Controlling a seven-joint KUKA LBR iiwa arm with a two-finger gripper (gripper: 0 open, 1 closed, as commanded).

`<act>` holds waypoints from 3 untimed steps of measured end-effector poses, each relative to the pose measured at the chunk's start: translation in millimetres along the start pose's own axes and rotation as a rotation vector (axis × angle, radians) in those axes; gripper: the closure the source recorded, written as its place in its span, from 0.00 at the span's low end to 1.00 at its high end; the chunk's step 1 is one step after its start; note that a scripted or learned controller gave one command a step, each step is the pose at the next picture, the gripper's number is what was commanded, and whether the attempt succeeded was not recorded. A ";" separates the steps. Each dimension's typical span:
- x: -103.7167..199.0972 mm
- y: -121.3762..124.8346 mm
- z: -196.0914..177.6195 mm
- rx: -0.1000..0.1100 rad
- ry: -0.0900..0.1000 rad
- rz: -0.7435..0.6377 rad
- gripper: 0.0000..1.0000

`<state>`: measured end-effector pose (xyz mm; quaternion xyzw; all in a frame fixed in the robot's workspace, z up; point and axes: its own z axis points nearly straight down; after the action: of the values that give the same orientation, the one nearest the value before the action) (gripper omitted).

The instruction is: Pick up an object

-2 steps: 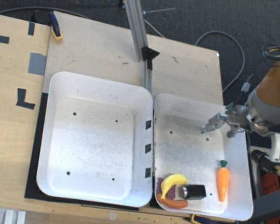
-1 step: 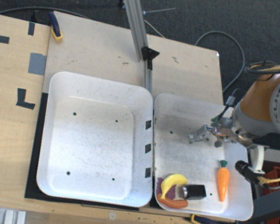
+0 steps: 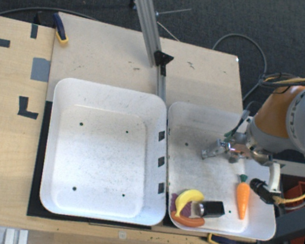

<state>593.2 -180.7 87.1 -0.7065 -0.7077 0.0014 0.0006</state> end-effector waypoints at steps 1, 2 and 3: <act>0.6 0.3 -11.3 -0.001 0.000 -0.001 1.00; -4.3 3.7 -73.6 -0.008 -0.001 0.001 1.00; 3.2 3.1 -134.5 -0.008 -0.001 -0.001 1.00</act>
<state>596.7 -177.4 221.6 -0.7062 -0.7080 -0.0012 -0.0024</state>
